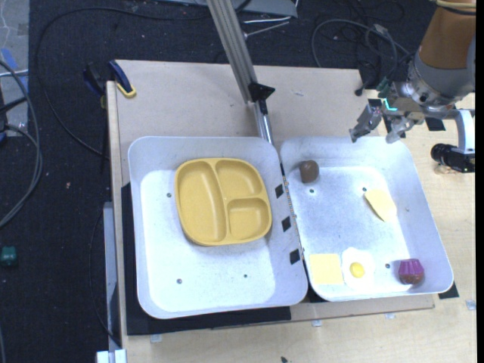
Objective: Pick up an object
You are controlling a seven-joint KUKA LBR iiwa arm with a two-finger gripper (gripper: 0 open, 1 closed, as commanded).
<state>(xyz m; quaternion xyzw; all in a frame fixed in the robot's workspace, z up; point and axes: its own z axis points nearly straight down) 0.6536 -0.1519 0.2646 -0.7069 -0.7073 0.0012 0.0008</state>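
Gripper [380, 126] hangs above the far edge of the right bin [427, 218], fingers spread, nothing between them. In that bin: brown ball [308, 172] near the far left corner, yellow wedge [380, 204] mid-bin, yellow square [326, 269], fried egg [358, 268] and purple piece [410, 271] along the near wall. Left bin [151, 278] holds a yellow divided plate [224, 201].

Bright, even overhead light (soft shadows), slightly grainy picture.
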